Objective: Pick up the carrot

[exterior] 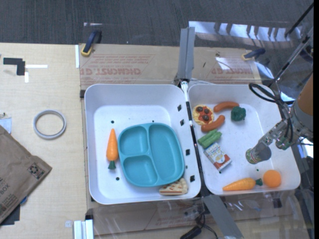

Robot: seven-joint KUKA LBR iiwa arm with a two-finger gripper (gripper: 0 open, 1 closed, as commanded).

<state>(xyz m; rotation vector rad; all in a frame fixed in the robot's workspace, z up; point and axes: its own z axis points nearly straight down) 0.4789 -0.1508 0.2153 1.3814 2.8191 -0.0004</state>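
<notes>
Two carrots are in view. One carrot (112,145) stands upright along the left side of the left bin (94,133), beside a teal divided plate (149,154). A second carrot (240,184) lies flat near the front wall of the right bin (279,108), green tip pointing right toward an orange ball (272,178). My gripper (258,154) hangs over the right side of the right bin, up and to the right of that second carrot and apart from it. Nothing shows in its grasp.
The right bin also holds a pizza slice (203,113), two sausages (226,106), a broccoli piece (238,114), a green vegetable (209,138) and a small carton (218,157). A waffle piece (173,187) lies at the left bin's front. A tape ring (50,124) sits on the bench.
</notes>
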